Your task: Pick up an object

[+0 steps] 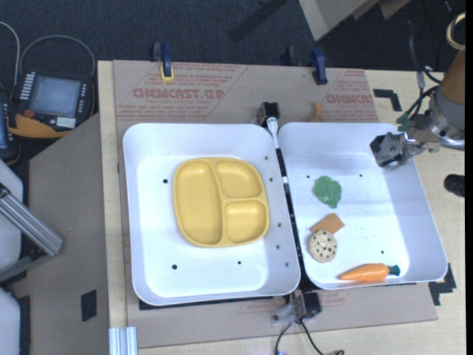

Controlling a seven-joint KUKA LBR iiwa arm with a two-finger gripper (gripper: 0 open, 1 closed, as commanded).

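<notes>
Green leafy toy vegetable (327, 190) sits mid right white bin (421, 198), above the tan cracker (327, 224) and round speckled cookie (322, 246). Our gripper (388, 151) hovers up-right of it, grasp state unreadable. We'd centre over it, descend straight.

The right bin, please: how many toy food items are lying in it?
4, all in the right bin: a green leafy piece, a cracker, a cookie, and a carrot by the front wall.
</notes>
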